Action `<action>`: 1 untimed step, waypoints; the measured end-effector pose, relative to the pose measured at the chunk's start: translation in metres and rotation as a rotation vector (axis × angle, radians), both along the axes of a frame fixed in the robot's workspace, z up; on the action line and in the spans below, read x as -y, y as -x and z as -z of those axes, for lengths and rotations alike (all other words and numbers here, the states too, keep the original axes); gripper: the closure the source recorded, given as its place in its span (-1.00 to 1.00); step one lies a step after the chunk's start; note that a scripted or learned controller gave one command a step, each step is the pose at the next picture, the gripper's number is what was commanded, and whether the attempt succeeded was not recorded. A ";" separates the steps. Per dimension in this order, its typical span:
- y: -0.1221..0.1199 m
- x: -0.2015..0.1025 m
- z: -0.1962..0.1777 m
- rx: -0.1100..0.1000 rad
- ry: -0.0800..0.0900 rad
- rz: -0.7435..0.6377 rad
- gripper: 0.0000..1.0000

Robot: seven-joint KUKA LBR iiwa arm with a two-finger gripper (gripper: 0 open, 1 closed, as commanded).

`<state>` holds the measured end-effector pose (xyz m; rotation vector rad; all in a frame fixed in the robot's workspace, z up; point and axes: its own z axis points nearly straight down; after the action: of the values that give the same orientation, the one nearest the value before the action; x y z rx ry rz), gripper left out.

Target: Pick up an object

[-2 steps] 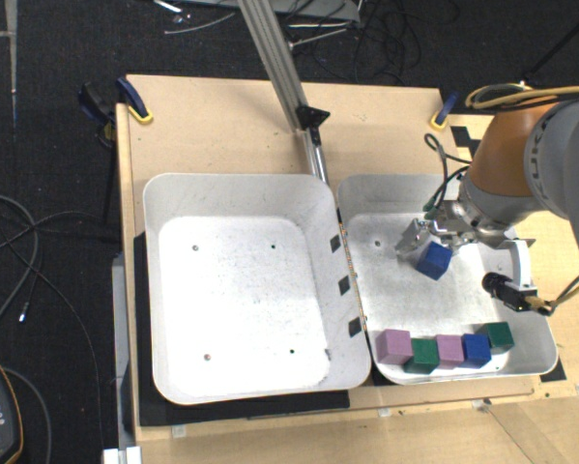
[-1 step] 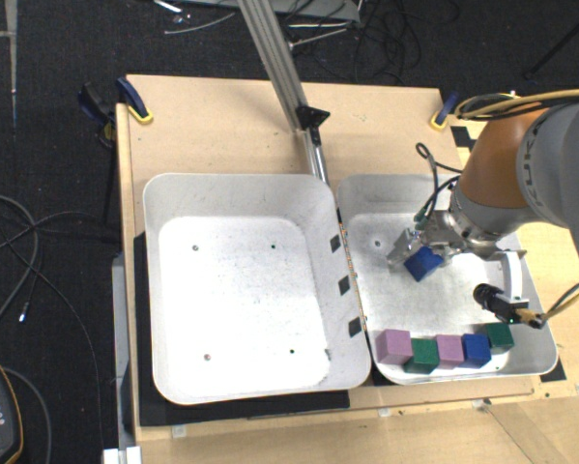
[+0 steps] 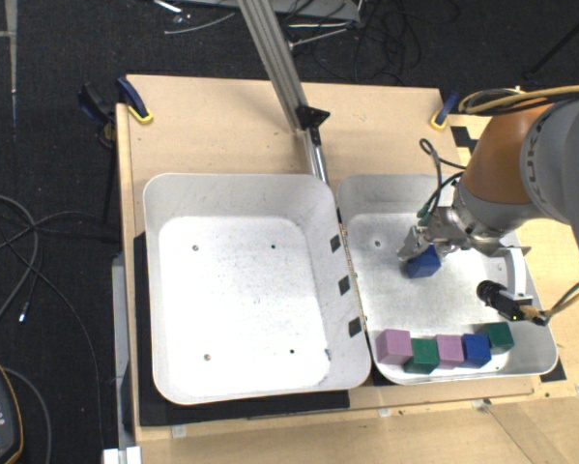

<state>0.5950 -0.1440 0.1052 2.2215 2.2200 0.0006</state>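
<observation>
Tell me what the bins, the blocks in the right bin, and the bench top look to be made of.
Bins: likely moulded white plastic, matte, with rounded corners and a speckled floor.
Blocks: the row along the near wall, such as the pink block, looks like painted wood or solid plastic, with flat colour and crisp edges; so does the blue block at the gripper.
Bench top: tan, dull, probably wood board.

Grey arm (image 3: pixel 560 162), orange band (image 3: pixel 497 158)
</observation>
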 end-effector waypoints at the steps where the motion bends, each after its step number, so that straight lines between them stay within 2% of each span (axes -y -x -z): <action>1: -0.037 -0.060 -0.095 0.009 -0.001 -0.009 1.00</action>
<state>0.6325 -0.0835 0.2003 2.2069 2.2263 0.0124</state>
